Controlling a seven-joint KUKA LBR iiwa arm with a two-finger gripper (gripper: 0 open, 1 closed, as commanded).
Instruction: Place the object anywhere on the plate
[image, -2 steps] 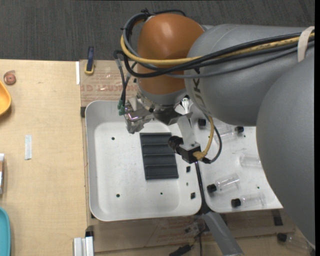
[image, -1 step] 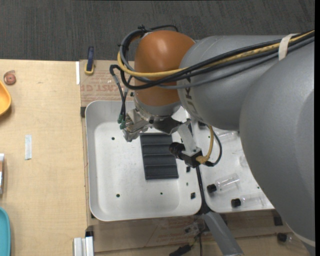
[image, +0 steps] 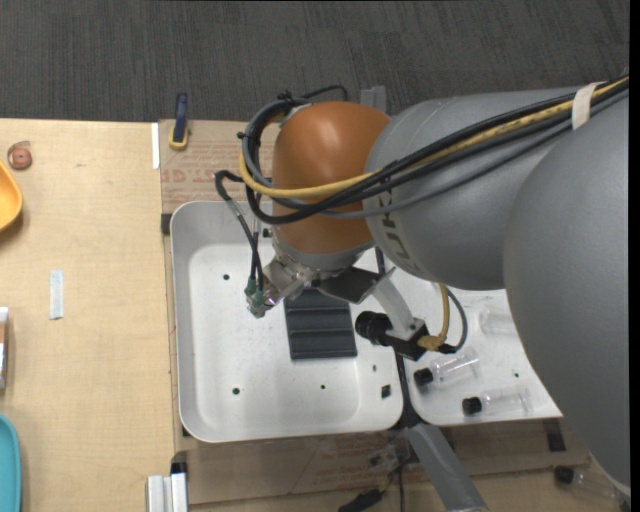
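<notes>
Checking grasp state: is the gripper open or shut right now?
Cannot tell. The gripper hangs over the left white bin, seen end-on from above as a dark ribbed block, with the orange wrist band blocking the view.

two white bins (image: 200, 400), one arm (image: 480, 180)

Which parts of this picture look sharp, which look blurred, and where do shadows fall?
Camera view: the left bin is evenly lit and sharp, the arm looms large and soft-edged close to the lens, a soft shadow lies under the gripper, with mild sheen on the orange band.
</notes>
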